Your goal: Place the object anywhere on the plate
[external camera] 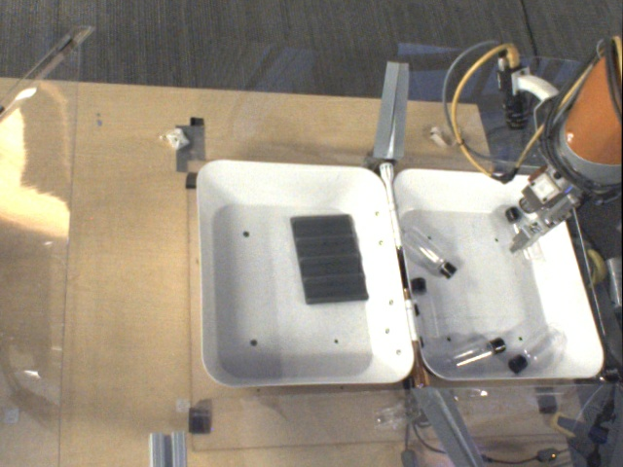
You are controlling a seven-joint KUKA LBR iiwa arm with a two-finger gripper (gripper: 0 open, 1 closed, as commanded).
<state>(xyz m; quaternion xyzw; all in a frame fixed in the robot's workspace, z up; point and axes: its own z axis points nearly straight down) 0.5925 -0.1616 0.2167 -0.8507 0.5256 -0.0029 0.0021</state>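
A dark grey ribbed rectangular plate point(329, 258) lies flat in the middle of the left bin point(224, 261), with nothing on it. In the right bin point(574, 300) a clear vial with a black cap point(429, 256) lies tilted near the left wall. Two more clear vials point(475, 350) point(533, 352) lie along the front wall. A small black cap point(417, 284) sits by the divider. My gripper point(532, 226) hangs over the right bin's far right part, well apart from the vials and far right of the plate.
The arm's orange band point(596, 115) and looped cables point(487, 105) crowd the top right. A grey metal bar point(392, 110) stands behind the seam between the bins. The wooden bench point(97, 261) stretches to the left.
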